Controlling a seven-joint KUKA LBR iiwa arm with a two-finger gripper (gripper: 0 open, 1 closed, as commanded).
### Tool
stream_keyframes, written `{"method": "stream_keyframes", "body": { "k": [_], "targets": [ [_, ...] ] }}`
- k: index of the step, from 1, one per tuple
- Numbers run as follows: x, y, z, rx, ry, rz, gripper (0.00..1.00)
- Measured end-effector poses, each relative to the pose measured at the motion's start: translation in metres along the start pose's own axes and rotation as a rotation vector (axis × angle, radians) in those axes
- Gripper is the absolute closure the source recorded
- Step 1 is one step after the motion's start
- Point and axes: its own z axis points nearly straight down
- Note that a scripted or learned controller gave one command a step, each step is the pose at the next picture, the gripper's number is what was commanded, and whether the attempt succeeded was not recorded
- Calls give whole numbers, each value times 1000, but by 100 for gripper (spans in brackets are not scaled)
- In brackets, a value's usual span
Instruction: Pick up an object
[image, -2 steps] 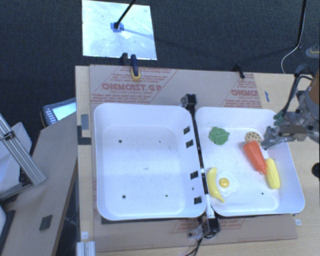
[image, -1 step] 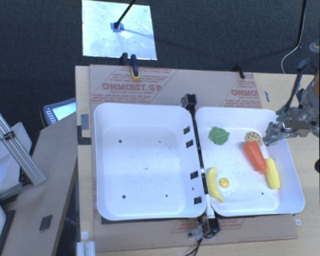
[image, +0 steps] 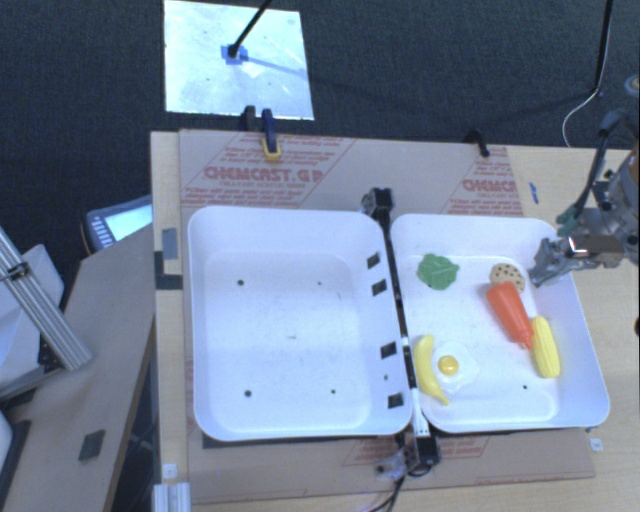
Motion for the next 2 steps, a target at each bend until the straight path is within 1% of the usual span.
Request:
{"method": "stream_keyframes", "body": {
  "k": [2],
  "targets": [
    [1, 2, -22, -7, 0, -12, 100]
  ]
}}
